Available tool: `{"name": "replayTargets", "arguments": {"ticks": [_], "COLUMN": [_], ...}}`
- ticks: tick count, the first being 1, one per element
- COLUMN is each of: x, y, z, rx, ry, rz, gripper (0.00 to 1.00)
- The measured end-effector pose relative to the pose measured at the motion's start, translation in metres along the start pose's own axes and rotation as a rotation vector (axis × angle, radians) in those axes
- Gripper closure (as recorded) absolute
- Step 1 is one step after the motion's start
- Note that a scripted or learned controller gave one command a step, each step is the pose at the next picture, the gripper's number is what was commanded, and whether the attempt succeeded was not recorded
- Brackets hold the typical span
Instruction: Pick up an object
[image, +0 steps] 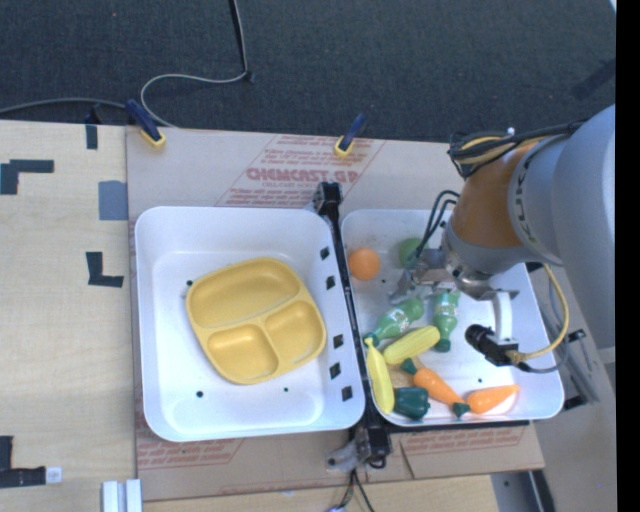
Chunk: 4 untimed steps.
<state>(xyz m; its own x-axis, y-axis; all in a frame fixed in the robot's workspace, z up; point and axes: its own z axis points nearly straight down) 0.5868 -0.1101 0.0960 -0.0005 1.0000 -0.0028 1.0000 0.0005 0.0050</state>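
Note:
My gripper (428, 290) hangs low in the right bin (535, 400), over a cluster of toy foods. Just beneath and beside it lie a green packet (397, 322), a pale green bottle-like piece (445, 315) and a yellow corn cob (410, 345). An orange ball (364, 264) rests to the gripper's left near the bin divider. A green round item (409, 250) sits just behind the gripper. Along the bin's near edge lie a banana (380, 375), a dark green pepper (411, 402) and two carrots (437, 384) (491, 399). Nothing is visibly between the fingers.
The left bin (160, 300) holds a yellow three-compartment plate (255, 318). A black divider clamp (327, 197) sits between the bins. The grey arm with its orange band (490, 200) covers the right bin's far right part. Cables (190, 85) trail behind the bench.

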Motion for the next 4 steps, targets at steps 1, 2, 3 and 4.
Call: {"name": "replayTargets", "arguments": {"ticks": [1, 2, 3, 4], "x": [0.083, 0.082, 0.052, -0.025], "y": [0.023, 0.023, 0.065, 0.061], "z": [-0.089, -0.088, -0.088, -0.053], "rx": [0.005, 0.006, 0.006, 0.007], "ry": [0.003, 0.003, 0.002, 0.001], "rz": [-0.002, -0.002, 0.0, 0.001], "gripper": [1.0, 0.0, 0.0, 0.0]}}
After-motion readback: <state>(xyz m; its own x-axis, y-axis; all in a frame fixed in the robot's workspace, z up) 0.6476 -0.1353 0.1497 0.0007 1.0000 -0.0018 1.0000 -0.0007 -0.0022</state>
